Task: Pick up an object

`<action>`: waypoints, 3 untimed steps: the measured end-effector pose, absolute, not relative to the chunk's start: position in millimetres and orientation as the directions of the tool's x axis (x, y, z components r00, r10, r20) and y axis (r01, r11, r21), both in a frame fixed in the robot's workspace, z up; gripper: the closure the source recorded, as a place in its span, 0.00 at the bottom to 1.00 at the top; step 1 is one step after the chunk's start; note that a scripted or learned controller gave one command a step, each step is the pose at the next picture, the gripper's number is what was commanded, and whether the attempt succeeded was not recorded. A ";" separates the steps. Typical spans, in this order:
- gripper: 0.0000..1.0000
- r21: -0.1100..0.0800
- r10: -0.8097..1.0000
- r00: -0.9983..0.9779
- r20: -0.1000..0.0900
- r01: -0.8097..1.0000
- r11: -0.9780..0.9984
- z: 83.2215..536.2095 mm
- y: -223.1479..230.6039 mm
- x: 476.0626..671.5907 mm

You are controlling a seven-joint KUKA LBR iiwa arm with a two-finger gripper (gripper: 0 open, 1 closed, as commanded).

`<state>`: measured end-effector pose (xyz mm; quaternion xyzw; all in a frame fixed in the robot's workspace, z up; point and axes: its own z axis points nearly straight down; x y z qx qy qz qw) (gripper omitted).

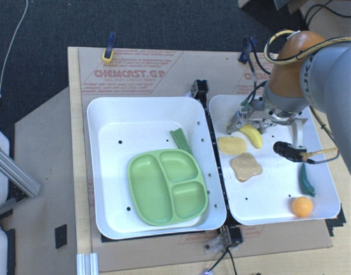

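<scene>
Small yellow banana lies in the right bin, upper-left part, near the wall shared with the left bin. Likely the pick target, being the nearest thing to the jaws. Long axis runs on a slant, upper-left to lower-right in the camera view. The jaws hang directly above its upper end, very close; contact or not, cannot tell. Whether they stand wide or narrow also cannot be told, as the metal parts blur together under the wrist. Nothing visibly held. To close across the banana's short side, the jaws would need to be set square to that slant; a drop slightly down-view would centre them on it. Crowding is the hazard: a pale yellow lump sits just beside the banana's left, and a tan biscuit-shaped piece is just below that. Well apart are a green pepper and an orange toward the near right corner. The left bin holds a green divided plate and a green stalk.
</scene>
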<state>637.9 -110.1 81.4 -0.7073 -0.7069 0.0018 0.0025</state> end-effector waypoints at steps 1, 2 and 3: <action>1.00 -0.005 1.000 0.000 0.000 1.000 0.000 94.5 -110.3 638.3; 1.00 0.006 1.000 -0.001 -0.001 1.000 0.001 146.6 -101.3 634.4; 1.00 0.007 1.000 -0.002 -0.001 1.000 0.002 198.4 -91.0 638.4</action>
